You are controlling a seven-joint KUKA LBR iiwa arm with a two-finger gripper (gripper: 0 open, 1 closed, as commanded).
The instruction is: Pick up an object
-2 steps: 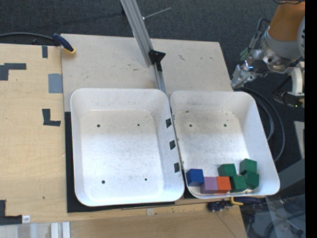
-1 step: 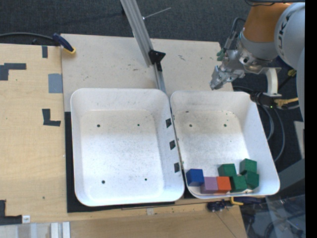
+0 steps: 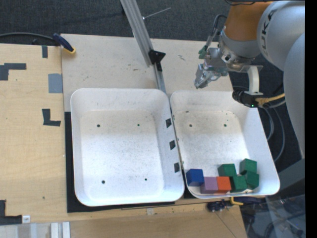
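Observation:
Small blocks cluster at the front edge of the right bin (image 3: 257,138): a blue block (image 3: 194,176), a purple block (image 3: 211,184), an orange block (image 3: 224,183) and several green blocks (image 3: 240,175). My gripper (image 3: 202,81) hangs above the far rim of the right bin, well away from the blocks, with nothing seen between its fingers. Its fingertips look close together but are too small and blurred to judge.
The left bin (image 3: 79,133) sits beside the right one. A slanted metal pole (image 3: 138,26) runs from the top down to the gap between the bins. Cables trail at the right of the bench, and a blue-yellow clamp (image 3: 64,42) lies at the back left.

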